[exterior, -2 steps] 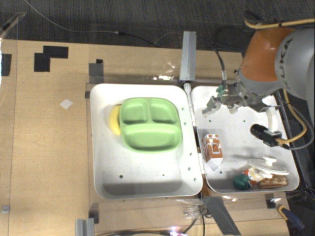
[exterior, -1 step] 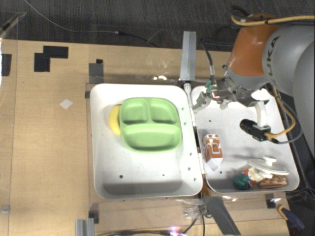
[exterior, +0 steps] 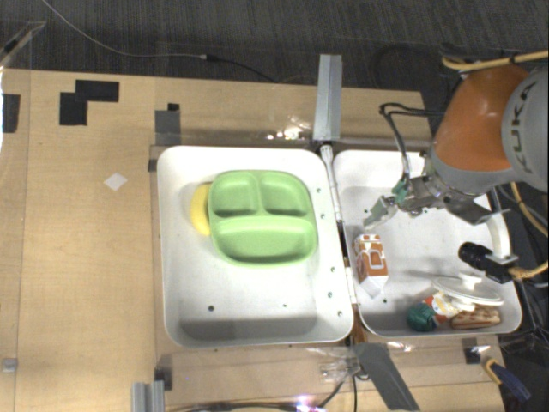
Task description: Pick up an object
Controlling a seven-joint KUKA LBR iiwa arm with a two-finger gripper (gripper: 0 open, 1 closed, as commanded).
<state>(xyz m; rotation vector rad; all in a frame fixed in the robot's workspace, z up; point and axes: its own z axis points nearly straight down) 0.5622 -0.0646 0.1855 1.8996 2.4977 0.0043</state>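
Well, from the camera up high, I am reaching in from the right. My gripper (exterior: 375,215) hangs over the far left part of the right bin (exterior: 420,256), above its bare white floor. I cannot tell if my gripper is spread wide or squeezed tight, and I see nothing held in it.

A small orange and white box (exterior: 371,260) lies just nearer than my gripper, close by the bin's left wall. At the near right of this bin there is a little dark green lump (exterior: 420,318). Beside it are a brown and white packet (exterior: 470,318) and a flat white disc (exterior: 467,288).

In the left bin (exterior: 249,307) sits a big green plate (exterior: 262,217) with three parts. A yellow thing (exterior: 199,211) peeks out from under its left edge.
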